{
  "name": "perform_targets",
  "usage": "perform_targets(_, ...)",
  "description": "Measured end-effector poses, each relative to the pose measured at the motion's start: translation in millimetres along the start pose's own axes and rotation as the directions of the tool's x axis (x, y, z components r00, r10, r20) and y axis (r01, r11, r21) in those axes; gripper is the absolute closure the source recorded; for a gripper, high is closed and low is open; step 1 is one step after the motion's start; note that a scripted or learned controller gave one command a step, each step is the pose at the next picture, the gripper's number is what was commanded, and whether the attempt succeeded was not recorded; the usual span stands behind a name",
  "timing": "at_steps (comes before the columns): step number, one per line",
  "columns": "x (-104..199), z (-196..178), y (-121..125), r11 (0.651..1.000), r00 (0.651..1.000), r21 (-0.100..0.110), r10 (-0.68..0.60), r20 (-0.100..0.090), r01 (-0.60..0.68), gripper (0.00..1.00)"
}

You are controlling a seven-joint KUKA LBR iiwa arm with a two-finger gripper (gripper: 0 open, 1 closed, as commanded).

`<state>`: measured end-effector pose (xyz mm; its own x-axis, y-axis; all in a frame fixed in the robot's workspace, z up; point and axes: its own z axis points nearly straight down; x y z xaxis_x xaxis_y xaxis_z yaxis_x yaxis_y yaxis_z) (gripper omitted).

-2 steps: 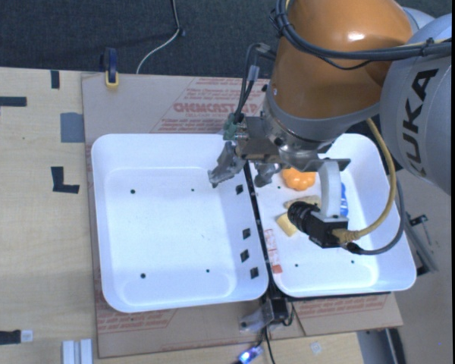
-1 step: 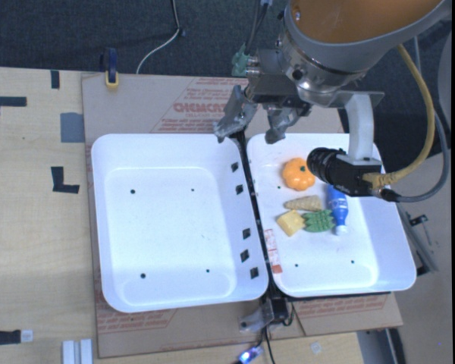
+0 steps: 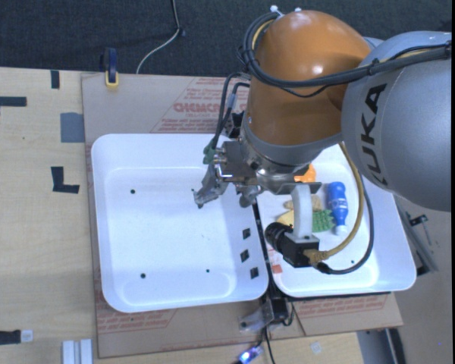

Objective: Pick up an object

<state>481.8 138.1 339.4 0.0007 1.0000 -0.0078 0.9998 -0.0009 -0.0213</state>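
Bright, even overhead light; the left bin [image 3: 167, 226] glares near white, its inner wall faint; soft shadow lies just under the arm [image 3: 303, 89] on that bin's right side; a pale sheen tops the orange band; the arm looms slightly soft beside the sharper surface [image 3: 30, 226].

A blue bottle-like object [image 3: 336, 202] is seen in the right bin [image 3: 379, 268], lying toward its 12 o'clock side, roughly upright in view. Just beside it at 9 o'clock, a green piece [image 3: 321, 220] and a yellow piece [image 3: 287, 218] are partly hidden; an orange scrap [image 3: 309, 174] lies at 11 o'clock.
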Motion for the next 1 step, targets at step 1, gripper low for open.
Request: perform_targets(1,40.2,-35.6,22.2,1.0,1.0,-0.02,-0.005,-0.007,0.005,1.0)
